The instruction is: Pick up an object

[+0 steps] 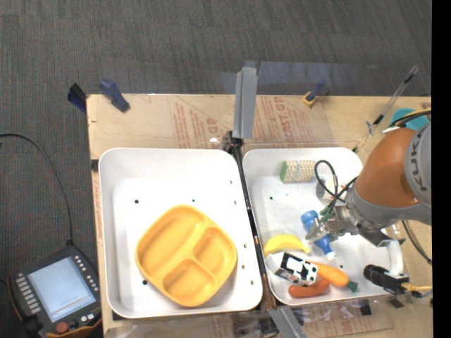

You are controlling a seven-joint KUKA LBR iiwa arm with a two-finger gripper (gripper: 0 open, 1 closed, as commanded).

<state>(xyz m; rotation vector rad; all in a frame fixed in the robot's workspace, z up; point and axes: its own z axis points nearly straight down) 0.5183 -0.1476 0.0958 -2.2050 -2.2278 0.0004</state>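
My gripper [326,229] is low in the right bin [271,164], directly over a blue and white object [311,220]. Blue parts of that object show on both sides of the gripper, and I cannot see whether it is held. A yellow banana [285,243] lies just left of the gripper. In front of it are a black and white toy cow [298,268], an orange carrot [332,275] and a red sausage [308,290]. A green and tan sponge [299,170] rests near the bin's far wall.
The left bin [120,167] holds a yellow divided plate [187,254]. A grey upright post [244,104] stands behind the gap between the bins. A teach pendant [53,291] sits on the floor at the lower left.
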